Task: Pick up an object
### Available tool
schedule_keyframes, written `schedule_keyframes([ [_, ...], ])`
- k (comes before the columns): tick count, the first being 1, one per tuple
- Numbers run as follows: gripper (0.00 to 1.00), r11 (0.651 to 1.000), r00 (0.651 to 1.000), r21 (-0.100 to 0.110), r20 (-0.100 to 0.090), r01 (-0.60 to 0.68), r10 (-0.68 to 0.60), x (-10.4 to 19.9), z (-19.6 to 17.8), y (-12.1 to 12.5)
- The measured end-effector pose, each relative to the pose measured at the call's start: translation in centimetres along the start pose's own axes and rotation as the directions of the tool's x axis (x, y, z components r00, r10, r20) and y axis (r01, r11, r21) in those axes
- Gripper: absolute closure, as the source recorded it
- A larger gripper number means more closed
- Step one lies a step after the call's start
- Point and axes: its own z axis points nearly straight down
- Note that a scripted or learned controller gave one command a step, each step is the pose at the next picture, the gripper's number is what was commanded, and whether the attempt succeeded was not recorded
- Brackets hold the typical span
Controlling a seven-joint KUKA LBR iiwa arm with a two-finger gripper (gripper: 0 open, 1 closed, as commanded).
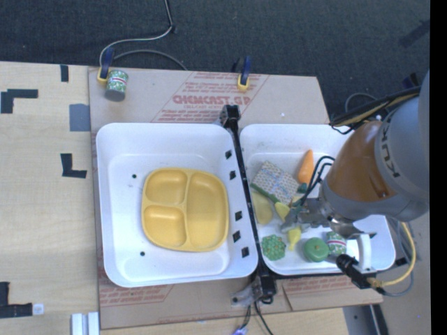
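Sitting on cardboard [202, 100] over wood bench [35, 187], dark carpet [279, 19] behind; hand [292, 218] state unclear.

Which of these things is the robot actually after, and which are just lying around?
For the job:
gripper
carrot
patterned pouch
green ball
green lid
right bin

Lying about:
yellow plate
left bin
small can

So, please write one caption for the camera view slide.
Gripper low among small items in right bin; yellow tray in left bin.
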Motion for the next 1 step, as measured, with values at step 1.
schedule_keyframes([
  [1,1.00,1.000,1.000,0.006,-0.002,0.001,-0.001,4.77,-8.75,6.10],
])
